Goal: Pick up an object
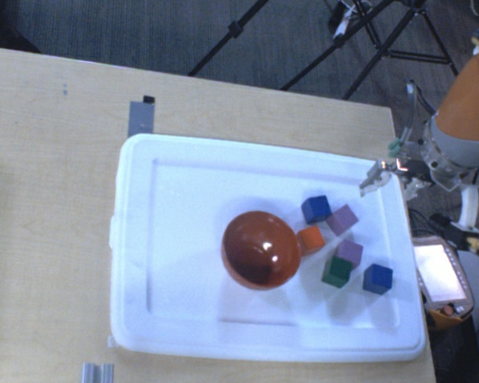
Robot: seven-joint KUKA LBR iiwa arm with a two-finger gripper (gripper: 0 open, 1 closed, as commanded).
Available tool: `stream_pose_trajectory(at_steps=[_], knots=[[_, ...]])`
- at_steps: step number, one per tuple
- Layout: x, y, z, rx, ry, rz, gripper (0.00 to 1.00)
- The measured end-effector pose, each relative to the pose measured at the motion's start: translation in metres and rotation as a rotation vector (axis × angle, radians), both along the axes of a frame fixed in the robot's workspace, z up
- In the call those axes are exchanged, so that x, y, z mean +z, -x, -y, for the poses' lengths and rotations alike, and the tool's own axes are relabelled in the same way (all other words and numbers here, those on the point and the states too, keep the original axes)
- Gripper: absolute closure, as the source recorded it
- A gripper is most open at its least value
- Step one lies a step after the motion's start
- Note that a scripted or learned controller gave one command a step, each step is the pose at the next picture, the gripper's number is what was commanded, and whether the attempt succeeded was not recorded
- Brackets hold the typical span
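Observation:
A white bin (133, 244) holds a glossy red-brown bowl (261, 249) near its middle. To the bowl's right lie several small blocks: a blue cube (315, 209), a light purple cube (343, 219), an orange block (311, 239) touching the bowl, a second purple cube (349, 253), a green cube (337, 272) and another blue cube (378, 278). My gripper (382, 174) hangs over the bin's far right corner, up and to the right of the blocks, apart from all of them. Nothing shows in it. The arm's orange band (477, 91) sits above it.
A grey bracket (141, 116) stands on the wooden bench behind the bin's far left corner, and another grey piece (97, 376) lies at the front. A lit screen device (438, 273) sits off the bench to the right. Tripod legs (382, 23) cross the floor behind.

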State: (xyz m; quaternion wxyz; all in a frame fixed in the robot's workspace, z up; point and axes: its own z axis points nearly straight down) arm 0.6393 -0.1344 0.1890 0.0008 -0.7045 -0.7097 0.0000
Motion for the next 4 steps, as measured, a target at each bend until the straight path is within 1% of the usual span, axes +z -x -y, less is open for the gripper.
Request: stream_pose_trajectory(at_steps=[1,2,3,4], knots=[[-0.099,0.027,-0.052,0.317,0.000,0.003,0.00],[-0.099,0.027,-0.051,0.316,0.000,0.003,0.00],[-0.104,0.003,-0.044,0.209,0.001,0.005,0.00],[-0.096,0.002,-0.045,0.211,-0.001,0.006,1.00]])
